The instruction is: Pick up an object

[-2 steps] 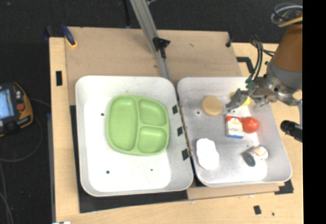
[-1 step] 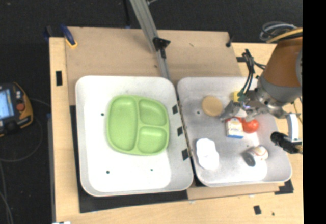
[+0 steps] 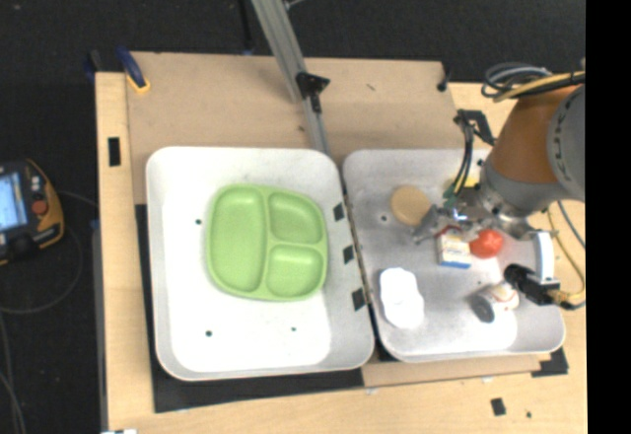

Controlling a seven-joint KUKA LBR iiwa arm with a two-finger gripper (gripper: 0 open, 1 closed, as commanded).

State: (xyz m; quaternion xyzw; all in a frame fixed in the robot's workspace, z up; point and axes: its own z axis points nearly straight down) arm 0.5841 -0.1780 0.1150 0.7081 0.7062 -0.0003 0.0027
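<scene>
- Two white bins side by side on the bench; left bin (image 3: 177,343), right bin (image 3: 375,187).
- Left bin holds a green divided plate (image 3: 266,242), lying flat, roughly centered.
- Arm (image 3: 527,141) reaches in from the right, orange band above the wrist, over the right bin's upper right part.
- Gripper (image 3: 446,221) is low over the right bin's middle; cannot tell how it's set, too small and cluttered.
- Tan round object (image 3: 407,204) just left of the gripper, near or touching; contact unclear.
- Red ball-like object (image 3: 486,245) just beside a small white, blue-edged box (image 3: 454,252), both right below the gripper.
- White lumpy object (image 3: 401,296) in the bin's lower left, apart from the rest.
- Small grey piece (image 3: 482,307) near the lower right, next to a pale object (image 3: 504,295).
- Nothing visibly pinched or lifted.
</scene>
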